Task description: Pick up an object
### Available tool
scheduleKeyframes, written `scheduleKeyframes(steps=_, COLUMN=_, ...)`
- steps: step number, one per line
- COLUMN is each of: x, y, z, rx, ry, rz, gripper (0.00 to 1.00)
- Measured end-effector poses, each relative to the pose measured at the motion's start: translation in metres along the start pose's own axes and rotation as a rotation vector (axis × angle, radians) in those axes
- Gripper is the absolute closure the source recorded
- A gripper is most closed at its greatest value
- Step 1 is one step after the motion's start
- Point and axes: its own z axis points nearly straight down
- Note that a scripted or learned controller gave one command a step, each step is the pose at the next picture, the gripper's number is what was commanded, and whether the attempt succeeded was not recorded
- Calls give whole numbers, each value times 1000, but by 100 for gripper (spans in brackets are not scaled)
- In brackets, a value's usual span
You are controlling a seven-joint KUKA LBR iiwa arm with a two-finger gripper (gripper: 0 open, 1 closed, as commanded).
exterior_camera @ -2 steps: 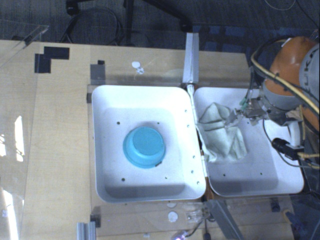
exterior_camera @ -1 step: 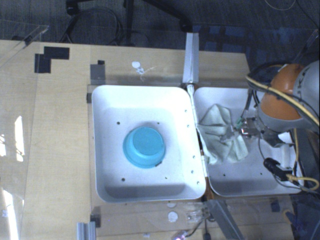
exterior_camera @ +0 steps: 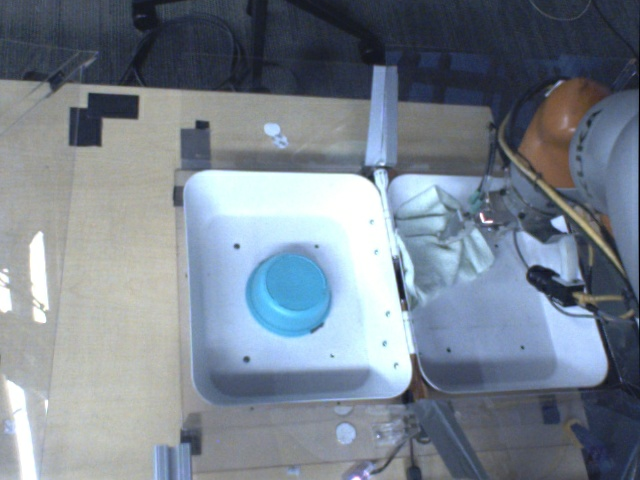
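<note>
Pale wooden bench top (exterior_camera: 110, 298) fills most of the scene, with dark carpet and the legs of a black stand (exterior_camera: 262, 8) beyond its far edge at twelve o'clock. Two shallow white bins sit side by side on it, split by a metal rail (exterior_camera: 382, 118).

Inside the left bin (exterior_camera: 215, 218) an upturned blue bowl (exterior_camera: 289, 294) lies alone near the middle, well apart from the arm. At the upper left of the right bin (exterior_camera: 500, 353) a crumpled pale cloth (exterior_camera: 435, 243) is heaped against the shared wall, its long axis running roughly from twelve to six o'clock.

Reaching in from three o'clock, the grey arm (exterior_camera: 610, 158) shows its orange band (exterior_camera: 560, 118) at the top, with cables looping below the wrist. Its gripper (exterior_camera: 478, 216) sits at the cloth's right edge, seemingly touching or just above the fabric. Folds and blur hide the tip, so I cannot tell whether it is spread or closed, nor whether any cloth is caught.

The cloth lies toward nine o'clock from the gripper and is far nearer than the bowl, so it looks like the likely target. A grasp would probably need the tip to bite into a raised fold; flat fabric may slip free.
</note>
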Motion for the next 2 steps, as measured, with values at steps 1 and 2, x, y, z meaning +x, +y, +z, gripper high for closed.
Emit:
scheduleKeyframes(steps=1, x=2, y=3, z=-12, rx=-4, ry=1, rz=-4, gripper=100)
scheduleKeyframes(steps=2, x=3, y=5, z=-23, rx=-8, ry=0, rz=-7, gripper=100)
